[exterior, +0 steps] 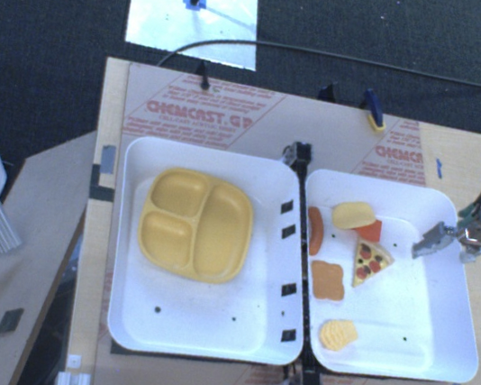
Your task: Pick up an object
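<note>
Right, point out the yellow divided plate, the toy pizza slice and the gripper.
Yellow divided plastic plate (196, 224), camera view, on the ridge between its compartments.
Triangular toy pizza slice (369, 262), camera view, on its topped middle.
Gripper (438, 238), camera view, by its grey fingers, over the right bin.

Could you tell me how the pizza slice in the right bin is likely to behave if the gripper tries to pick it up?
The pizza slice lies flat, so fingers may struggle to get under its thin edges. It looks like a moulded toy, probably stiff and light. Pushed, it would likely slide on the smooth bin rather than roll.
</note>
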{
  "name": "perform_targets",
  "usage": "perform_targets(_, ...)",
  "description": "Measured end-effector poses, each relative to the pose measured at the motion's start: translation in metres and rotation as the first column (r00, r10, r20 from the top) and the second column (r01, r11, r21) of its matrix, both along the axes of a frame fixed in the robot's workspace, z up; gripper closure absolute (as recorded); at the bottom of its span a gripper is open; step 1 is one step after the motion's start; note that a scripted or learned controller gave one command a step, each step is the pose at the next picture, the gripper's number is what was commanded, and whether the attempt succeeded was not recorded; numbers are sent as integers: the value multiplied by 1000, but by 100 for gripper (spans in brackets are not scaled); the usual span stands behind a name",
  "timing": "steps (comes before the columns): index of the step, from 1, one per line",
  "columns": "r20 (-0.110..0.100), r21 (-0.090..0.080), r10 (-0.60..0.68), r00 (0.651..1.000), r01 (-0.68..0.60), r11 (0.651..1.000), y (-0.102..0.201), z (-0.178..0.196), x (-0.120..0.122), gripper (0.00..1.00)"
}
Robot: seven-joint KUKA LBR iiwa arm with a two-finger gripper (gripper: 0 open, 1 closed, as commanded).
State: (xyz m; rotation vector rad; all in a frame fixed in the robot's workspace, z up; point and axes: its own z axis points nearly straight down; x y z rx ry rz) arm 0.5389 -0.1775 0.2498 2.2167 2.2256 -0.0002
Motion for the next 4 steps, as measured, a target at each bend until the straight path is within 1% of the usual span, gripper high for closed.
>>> perform_targets(2, -3, 2, -2, 1000, 2, 1000, 18, -96, -1, 0)
perform_targets(3, -4, 2, -3, 1000, 3, 1000, 20, -139, -3, 0)
perform_targets(4, 0, 0, -3, 1000, 3, 1000, 19, -127, -1, 100)
